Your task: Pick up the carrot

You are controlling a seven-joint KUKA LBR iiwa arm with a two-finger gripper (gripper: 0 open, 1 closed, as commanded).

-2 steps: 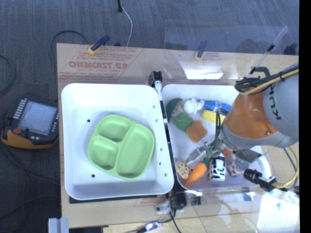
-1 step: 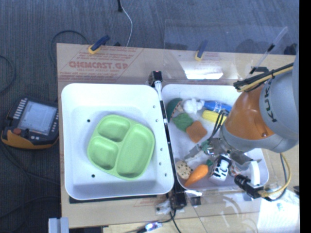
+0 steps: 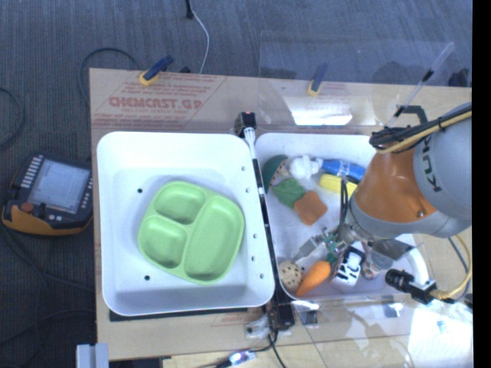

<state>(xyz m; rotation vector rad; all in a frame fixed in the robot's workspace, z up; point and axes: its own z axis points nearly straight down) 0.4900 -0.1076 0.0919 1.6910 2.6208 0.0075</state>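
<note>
Two shallow white bins are sitting side by side on the bench I am watching. At nine o'clock, a green three-compartment plastic tray is lying in the left one. At four o'clock, the small orange carrot is resting against the right bin's near wall. The two-finger gripper is hovering just beside it; I cannot tell how wide it is standing.

The left bin offers open floor along its rim all around the green divided plate at its middle. The right bin is crowded: the arm covers its right half, toys cluster at the far edge, and the carrot lies hemmed in at the near-left corner.
</note>
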